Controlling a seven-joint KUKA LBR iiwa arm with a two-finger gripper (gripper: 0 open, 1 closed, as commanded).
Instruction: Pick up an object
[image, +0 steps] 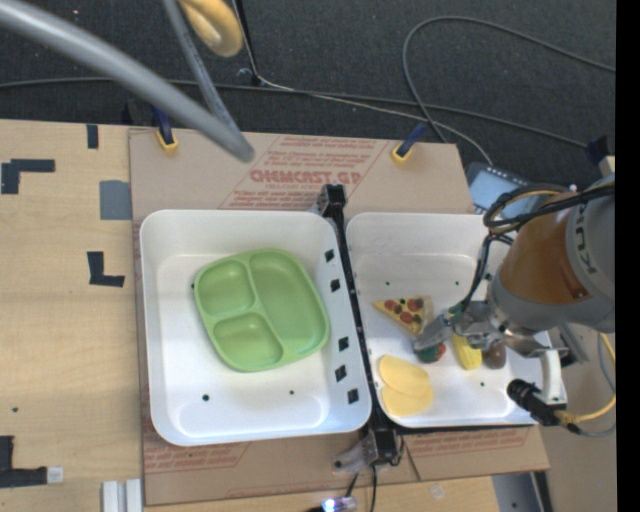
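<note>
The right bin (420, 235) holds several small toys. A pizza slice (402, 311) lies near its middle. A pale yellow round piece (405, 386) rests at the front left. A green and red piece (430, 346), a yellow piece (467, 353) and a brown piece (494, 353) sit close together at the right. My gripper (466, 326) is low in this bin, right over that cluster and just above the yellow piece. I see nothing lifted off the bin floor.
The left bin (160, 330) carries a green divided plate (261, 309). A black divider (342, 300) runs between the bins. The arm with its orange band (540, 255) covers the right bin's right side. Cables (470, 80) lie on the dark floor behind.
</note>
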